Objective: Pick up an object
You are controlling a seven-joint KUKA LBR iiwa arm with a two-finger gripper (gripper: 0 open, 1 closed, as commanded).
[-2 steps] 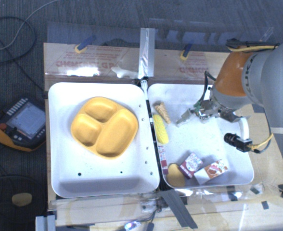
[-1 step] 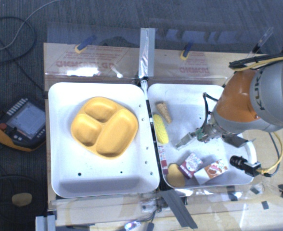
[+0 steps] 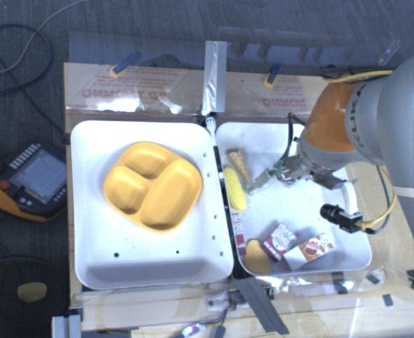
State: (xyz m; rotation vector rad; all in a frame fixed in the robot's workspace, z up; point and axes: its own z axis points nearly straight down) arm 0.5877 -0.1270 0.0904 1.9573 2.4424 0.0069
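In the right bin (image 3: 300, 129) a yellow corn cob (image 3: 235, 189) lies along the left wall. A tan ridged roll (image 3: 239, 164) rests just behind it. My gripper (image 3: 259, 181) reaches in from the right and hovers low, just right of the corn and the roll. Nothing shows in its grasp. Near the front wall sit a maroon-and-white carton (image 3: 280, 239), a red-and-white carton (image 3: 317, 248) and a round orange-brown piece (image 3: 257, 256).
The left bin (image 3: 87, 259) holds a large yellow three-part dish (image 3: 153, 185). A black cable plug (image 3: 337, 215) hangs from the arm over the right bin. A teach pendant (image 3: 29, 182) lies on the floor at the left.
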